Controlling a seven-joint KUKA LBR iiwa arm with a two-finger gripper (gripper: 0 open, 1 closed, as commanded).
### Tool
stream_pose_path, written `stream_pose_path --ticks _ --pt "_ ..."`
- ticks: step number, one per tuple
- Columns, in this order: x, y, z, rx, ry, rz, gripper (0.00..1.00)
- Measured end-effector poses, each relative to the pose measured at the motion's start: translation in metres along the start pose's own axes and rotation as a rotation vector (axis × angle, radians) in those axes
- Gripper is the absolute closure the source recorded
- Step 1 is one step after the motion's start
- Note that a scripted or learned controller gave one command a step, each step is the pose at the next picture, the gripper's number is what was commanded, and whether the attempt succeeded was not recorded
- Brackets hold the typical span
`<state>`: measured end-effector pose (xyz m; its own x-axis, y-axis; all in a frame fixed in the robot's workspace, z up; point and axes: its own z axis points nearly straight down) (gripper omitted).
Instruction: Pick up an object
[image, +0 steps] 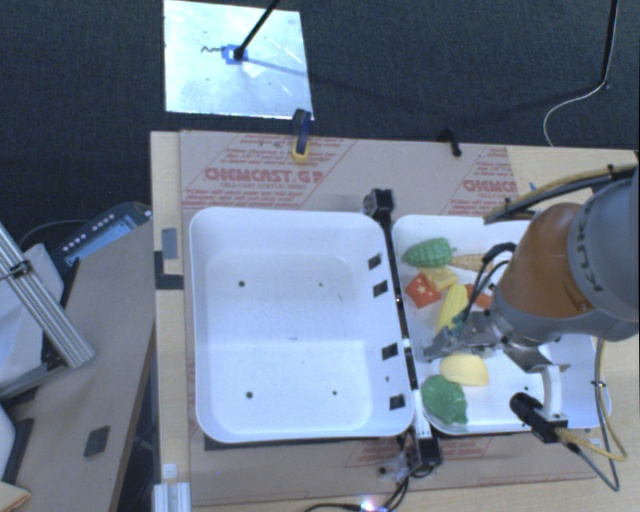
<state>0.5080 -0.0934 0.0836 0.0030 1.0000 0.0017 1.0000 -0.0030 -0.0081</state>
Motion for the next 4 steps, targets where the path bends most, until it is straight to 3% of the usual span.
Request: stream_pose_path --ticks 1,2,3,4 --pt "0.005 0.033 -0.001 -0.012 -0.002 -0.008 0.0" --pt "0.004 0.032 -0.012 -0.01 -0.002 -0.006 1.0" --pt "0.065 0.045 -0.106 -0.018 -0.001 -0.013 1.0" --pt "0.12 0.017 -0.1 -0.008 0.001 -0.012 1.0"
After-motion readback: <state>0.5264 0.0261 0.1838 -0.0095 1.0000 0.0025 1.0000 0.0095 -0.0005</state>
